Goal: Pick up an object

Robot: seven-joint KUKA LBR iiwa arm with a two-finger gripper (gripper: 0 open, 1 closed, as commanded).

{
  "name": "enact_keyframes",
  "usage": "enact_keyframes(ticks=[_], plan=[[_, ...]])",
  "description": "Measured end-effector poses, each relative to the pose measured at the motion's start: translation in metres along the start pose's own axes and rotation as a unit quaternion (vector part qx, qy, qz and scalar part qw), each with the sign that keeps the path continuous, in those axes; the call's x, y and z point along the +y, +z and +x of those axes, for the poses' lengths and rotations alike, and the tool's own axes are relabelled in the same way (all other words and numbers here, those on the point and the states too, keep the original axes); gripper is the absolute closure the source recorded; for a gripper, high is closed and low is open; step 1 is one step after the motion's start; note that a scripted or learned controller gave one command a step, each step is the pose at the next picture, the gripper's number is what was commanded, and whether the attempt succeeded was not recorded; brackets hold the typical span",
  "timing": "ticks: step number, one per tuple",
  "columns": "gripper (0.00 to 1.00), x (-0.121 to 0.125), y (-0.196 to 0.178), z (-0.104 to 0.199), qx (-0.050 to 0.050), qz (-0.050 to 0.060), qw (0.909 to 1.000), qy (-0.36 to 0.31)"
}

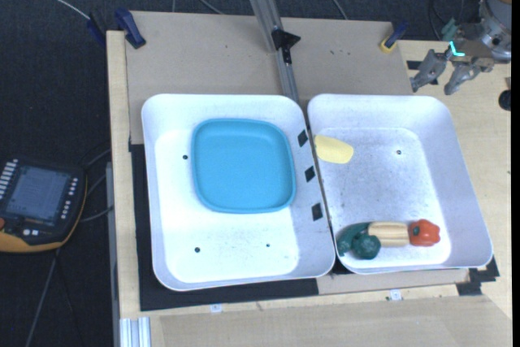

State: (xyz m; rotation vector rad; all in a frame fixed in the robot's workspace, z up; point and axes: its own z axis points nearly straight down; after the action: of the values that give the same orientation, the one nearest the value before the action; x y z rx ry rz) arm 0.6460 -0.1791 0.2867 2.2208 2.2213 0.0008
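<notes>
- Objects are being kept in the right bin (455, 142): a yellow piece (334, 149) is lying against its left wall, near the far end.
- Along that bin's near wall, a green item (360, 243), a tan stick (388, 234) and a red item (423, 232) are being shown in a touching row, green leftmost.
- Beside the right bin, on its left, the left bin (162, 166) is carrying a blue plate (244, 165).
- Beyond the right bin's far right corner, the gripper (444, 75) is being held above the bench (211, 53), fingers spread apart, nothing being grasped between them.
</notes>
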Motion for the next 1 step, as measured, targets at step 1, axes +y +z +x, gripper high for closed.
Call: enact_keyframes(ticks=[1], plan=[[0.00, 0.0000, 0.0001, 0.0000, 0.000, 0.000, 1.0000, 0.000]])
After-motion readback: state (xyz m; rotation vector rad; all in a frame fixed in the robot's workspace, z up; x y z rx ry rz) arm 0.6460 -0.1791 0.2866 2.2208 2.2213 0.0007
